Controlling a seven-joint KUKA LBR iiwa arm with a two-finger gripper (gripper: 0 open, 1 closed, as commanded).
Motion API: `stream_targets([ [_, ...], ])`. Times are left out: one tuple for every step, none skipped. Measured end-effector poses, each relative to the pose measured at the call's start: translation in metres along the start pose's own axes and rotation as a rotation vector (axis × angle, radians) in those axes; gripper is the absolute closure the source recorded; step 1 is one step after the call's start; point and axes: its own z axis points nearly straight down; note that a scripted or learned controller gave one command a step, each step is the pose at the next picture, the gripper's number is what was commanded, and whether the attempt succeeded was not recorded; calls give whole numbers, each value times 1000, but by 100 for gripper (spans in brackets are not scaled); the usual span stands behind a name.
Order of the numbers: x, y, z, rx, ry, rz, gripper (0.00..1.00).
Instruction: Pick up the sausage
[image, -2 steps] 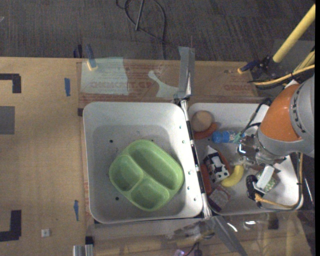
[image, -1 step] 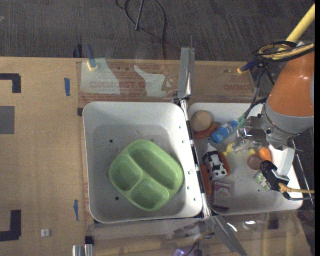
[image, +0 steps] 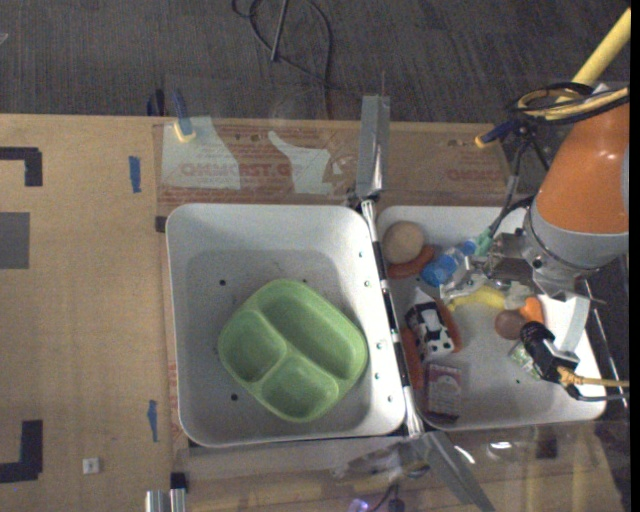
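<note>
A reddish-brown sausage-like piece (image: 409, 266) lies in the right bin (image: 500, 405) near its back left corner, partly tucked under a tan ball (image: 404, 240). The arm comes in from the right, its orange band (image: 592, 175) over the bin's right side. My gripper (image: 468, 283) hangs low over the middle of the right bin, among a blue item (image: 439, 269) and a yellow item (image: 487, 297). It is roughly a hand's width to the right of the sausage-like piece and apart from it. Nothing is visibly held.
The left bin (image: 190, 250) holds a green divided plate (image: 292, 348). The right bin also holds a black-and-white toy (image: 432, 330), a dark packet (image: 445, 386), a brown egg shape (image: 508, 323) and an orange piece (image: 533, 308). A metal divider (image: 385, 300) separates the bins.
</note>
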Motion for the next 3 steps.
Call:
stream_targets([
  [-18, 13, 125, -26, 6, -21, 0],
  [-34, -13, 131, -61, 8, -55, 0],
  [-58, 52, 130, -30, 7, 183, 0],
])
